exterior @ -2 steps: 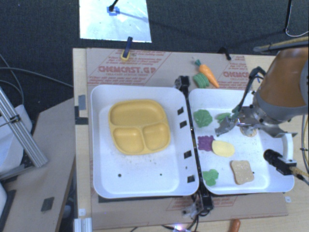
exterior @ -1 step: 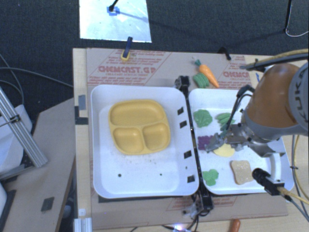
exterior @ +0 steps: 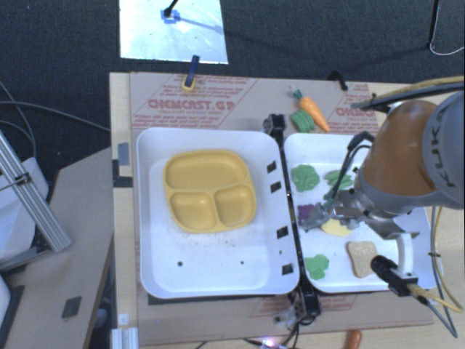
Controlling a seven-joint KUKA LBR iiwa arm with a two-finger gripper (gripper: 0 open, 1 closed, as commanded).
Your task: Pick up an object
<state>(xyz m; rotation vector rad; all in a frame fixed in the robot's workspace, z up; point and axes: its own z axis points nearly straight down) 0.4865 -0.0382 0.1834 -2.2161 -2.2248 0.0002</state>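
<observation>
My gripper is low in the right bin, near its left side. It sits right beside a purple bunch of grapes and just above a pale yellow piece. A green leafy piece lies further back, and another green piece is partly hidden by the arm. A slice of toast and a small green piece lie near the bin's front. Nothing is visibly held.
The left bin holds a yellow sectioned plate. A toy carrot and a green item lie on the cardboard behind the right bin. The arm's bulk covers the right bin's right half.
</observation>
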